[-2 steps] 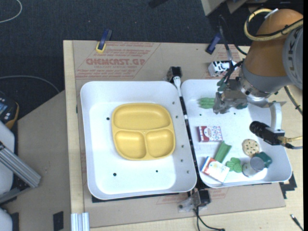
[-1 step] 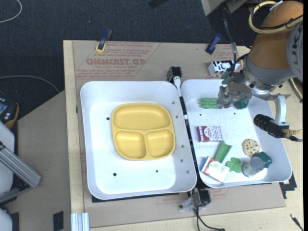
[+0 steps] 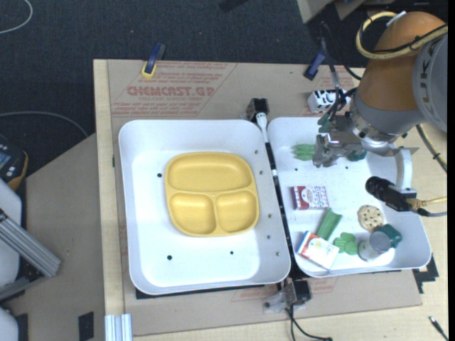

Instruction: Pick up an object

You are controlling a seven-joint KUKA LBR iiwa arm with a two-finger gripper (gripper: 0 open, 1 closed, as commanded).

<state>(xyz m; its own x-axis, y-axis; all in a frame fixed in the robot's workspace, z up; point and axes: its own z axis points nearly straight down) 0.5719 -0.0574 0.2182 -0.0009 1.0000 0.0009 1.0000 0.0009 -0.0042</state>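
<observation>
My gripper [image 3: 324, 155] hangs low over the far part of the right bin [image 3: 355, 183], just right of a small green toy [image 3: 305, 150] lying near the bin's back left corner. I cannot make out its fingers against the bin floor. Further forward in the same bin lie a red and white packet [image 3: 310, 197], a green stick [image 3: 328, 225], a round cookie [image 3: 370, 217], a small white card [image 3: 318, 251], a green leafy piece [image 3: 346, 244] and a grey and teal cup [image 3: 379, 240].
The left bin [image 3: 142, 204] holds a yellow divided plate [image 3: 211, 192]. A black cylinder [image 3: 384, 192] on the arm's side juts over the right bin. A black and white object [image 3: 324, 99] sits behind the right bin. Clamps line the bench's back edge.
</observation>
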